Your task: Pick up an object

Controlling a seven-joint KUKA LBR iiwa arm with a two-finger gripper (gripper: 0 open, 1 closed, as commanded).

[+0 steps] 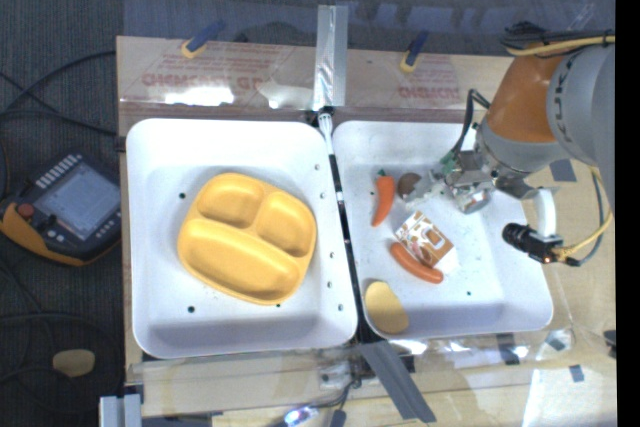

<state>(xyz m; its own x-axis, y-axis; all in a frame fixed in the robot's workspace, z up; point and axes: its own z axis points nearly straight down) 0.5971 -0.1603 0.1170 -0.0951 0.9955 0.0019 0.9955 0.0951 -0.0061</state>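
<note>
The arm [545, 110] reached in from three o'clock, its gripper [466, 187] low over the right bin [500, 300], in the bin's upper half. Whether it was wide, narrow or holding anything could not be told. A carrot [383, 198] lay at nine o'clock of the gripper, with a small brown lump [408, 183] just beside it. A packet [424, 239] sat near at seven o'clock, touching a sausage [415, 263] below it. A yellow piece [385, 306] lay in that bin's seven o'clock corner. The left bin [160, 315] bore a yellow tray [248, 236].
</note>
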